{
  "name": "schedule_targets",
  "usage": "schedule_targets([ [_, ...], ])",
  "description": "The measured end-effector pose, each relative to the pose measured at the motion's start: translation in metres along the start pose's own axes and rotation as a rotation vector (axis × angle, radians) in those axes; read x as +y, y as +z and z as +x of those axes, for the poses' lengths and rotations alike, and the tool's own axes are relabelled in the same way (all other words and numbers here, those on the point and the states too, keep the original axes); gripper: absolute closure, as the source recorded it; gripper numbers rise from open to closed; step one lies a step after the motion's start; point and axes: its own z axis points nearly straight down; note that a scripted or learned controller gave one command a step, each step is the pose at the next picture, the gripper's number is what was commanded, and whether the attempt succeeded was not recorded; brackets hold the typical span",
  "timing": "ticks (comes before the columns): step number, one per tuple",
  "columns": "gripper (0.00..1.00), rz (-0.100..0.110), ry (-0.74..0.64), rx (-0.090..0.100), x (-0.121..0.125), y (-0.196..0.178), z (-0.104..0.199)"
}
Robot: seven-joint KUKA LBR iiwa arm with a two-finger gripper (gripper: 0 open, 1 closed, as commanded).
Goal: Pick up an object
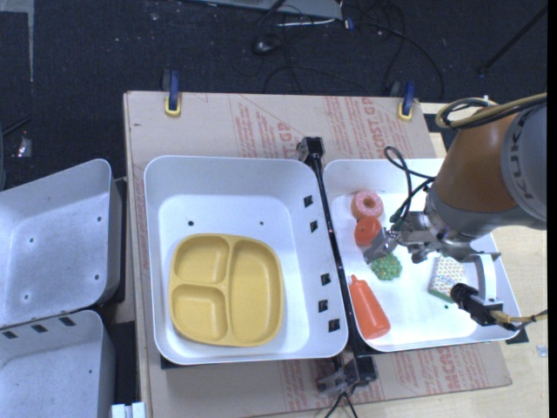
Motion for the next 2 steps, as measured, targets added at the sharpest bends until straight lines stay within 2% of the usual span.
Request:
schedule_targets([
  [1, 0.00, 0.002, 0.000, 0.001, 0.000, 0.053, 0.000],
  [2, 1.00, -0.002, 0.001, 0.000, 0.000, 0.041, 0.001],
])
